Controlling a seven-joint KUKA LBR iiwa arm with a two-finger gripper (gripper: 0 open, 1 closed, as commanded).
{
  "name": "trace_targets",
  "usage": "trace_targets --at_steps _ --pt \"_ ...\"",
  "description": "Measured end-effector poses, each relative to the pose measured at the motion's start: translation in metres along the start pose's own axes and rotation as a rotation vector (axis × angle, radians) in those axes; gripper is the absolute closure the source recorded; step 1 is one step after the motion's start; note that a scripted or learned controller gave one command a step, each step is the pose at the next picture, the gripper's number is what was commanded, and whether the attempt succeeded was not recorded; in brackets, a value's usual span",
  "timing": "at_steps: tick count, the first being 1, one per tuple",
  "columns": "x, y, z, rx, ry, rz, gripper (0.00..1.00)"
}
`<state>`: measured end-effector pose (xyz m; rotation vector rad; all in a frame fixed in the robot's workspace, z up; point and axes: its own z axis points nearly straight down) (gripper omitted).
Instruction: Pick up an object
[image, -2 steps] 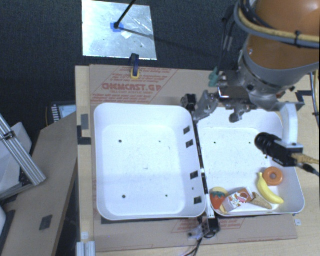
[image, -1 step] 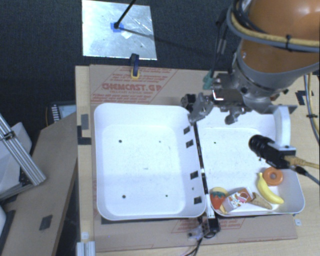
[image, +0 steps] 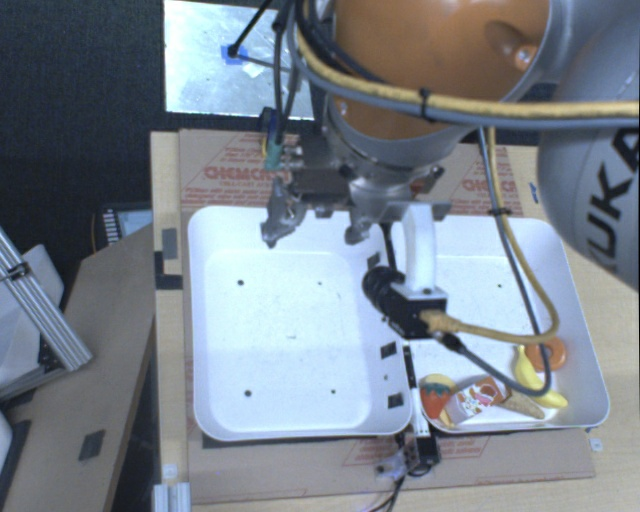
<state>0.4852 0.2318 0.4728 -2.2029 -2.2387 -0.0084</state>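
My gripper (image: 315, 235) hangs over the far part of the left bin (image: 198, 330), wide open, and I see nothing between its two fingertips (image: 273, 234). The objects lie in the near corner of the right bin (image: 585, 345): a yellow banana (image: 533, 384), an orange round piece (image: 551, 352) beside it, a red and white packet (image: 472, 398) and an orange-red piece (image: 436, 394) at the near left. The gripper is well away from them, up and to the left.
The grey and orange arm (image: 440, 60) fills the top of the view. A black camera block (image: 400, 305) with a yellow cable (image: 500, 332) hangs over the divide between the bins. Brown cardboard (image: 230, 165) lies under both bins.
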Motion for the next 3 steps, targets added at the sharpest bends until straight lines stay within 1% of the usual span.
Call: trace_targets --at_steps 1,2,3 --pt "-0.007 0.002 -0.011 -0.001 -0.002 0.013 1.00" --pt "-0.055 0.010 -0.036 -0.001 -0.004 0.020 1.00" --pt "-0.151 0.020 -0.065 -0.003 -0.006 0.026 1.00"
